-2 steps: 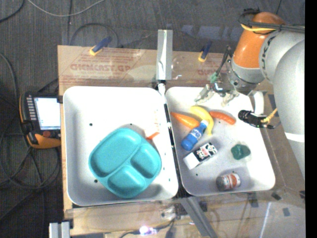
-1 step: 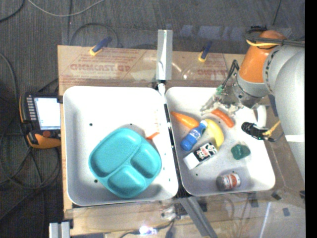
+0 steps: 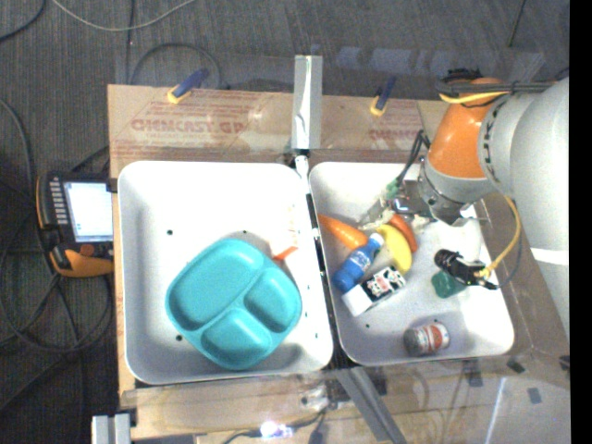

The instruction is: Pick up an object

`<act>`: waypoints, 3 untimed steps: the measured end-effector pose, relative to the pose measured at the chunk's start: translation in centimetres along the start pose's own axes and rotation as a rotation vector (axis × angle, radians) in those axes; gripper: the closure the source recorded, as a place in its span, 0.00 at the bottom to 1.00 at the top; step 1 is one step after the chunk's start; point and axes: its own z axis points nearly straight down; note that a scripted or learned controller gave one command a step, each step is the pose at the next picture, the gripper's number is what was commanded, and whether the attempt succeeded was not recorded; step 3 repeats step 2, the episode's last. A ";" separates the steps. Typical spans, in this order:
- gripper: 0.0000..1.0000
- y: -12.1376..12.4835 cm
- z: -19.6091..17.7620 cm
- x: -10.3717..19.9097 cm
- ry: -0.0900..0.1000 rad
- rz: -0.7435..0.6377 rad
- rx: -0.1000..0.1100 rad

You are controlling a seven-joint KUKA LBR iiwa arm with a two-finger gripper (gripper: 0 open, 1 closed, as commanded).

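My gripper (image 3: 392, 208) is lowered into the right bin (image 3: 481, 336), over a cluster of objects near the bin's middle. Just below it lie a yellow banana-shaped piece (image 3: 400, 244) and a red-orange piece (image 3: 403, 226). An orange carrot-like object (image 3: 343, 231) lies to its left, with a blue bottle (image 3: 357, 265) beside that. A black-and-white block (image 3: 384, 283) sits under the bottle's lower end. Nothing can be seen held by the gripper.
A small green object (image 3: 446, 287) and a silver can with a red label (image 3: 426, 339) lie in the right bin's lower part. The left bin (image 3: 148, 202) holds a teal divided plate (image 3: 234, 302) and a small orange piece (image 3: 285, 252).
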 end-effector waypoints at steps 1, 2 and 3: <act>1.00 0.1 -0.8 0.0 0.001 0.000 0.000; 1.00 2.8 -11.1 3.1 0.003 0.113 0.014; 1.00 2.8 -11.1 3.1 0.003 0.113 0.014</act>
